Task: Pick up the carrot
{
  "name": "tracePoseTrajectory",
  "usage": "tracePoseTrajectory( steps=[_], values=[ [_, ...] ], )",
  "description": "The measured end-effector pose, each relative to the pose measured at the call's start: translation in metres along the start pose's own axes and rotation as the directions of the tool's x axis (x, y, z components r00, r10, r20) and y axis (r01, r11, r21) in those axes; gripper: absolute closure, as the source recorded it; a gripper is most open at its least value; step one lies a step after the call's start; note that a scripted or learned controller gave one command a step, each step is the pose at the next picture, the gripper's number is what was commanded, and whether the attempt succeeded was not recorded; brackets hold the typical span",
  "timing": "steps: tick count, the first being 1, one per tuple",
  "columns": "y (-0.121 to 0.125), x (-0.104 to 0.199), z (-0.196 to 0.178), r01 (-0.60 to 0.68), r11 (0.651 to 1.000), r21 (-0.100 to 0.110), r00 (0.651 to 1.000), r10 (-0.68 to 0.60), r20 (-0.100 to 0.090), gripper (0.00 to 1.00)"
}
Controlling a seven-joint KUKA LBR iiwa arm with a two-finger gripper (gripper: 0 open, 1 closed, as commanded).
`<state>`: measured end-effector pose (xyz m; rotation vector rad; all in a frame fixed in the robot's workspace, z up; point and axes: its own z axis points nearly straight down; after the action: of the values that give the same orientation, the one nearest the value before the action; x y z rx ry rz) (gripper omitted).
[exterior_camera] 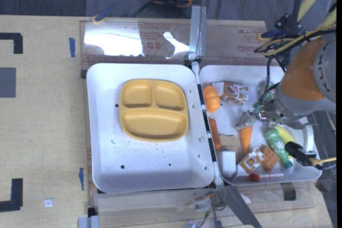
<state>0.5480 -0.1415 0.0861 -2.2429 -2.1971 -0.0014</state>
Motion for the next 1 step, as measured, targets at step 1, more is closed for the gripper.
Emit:
tracePoseTrajectory(
  steps=[1],
  values=[
    [0.0013,-0.0001,-0.0111,0.000,1.000,-0.004,1.000,0.000,0.002,1.00]
  ],
)
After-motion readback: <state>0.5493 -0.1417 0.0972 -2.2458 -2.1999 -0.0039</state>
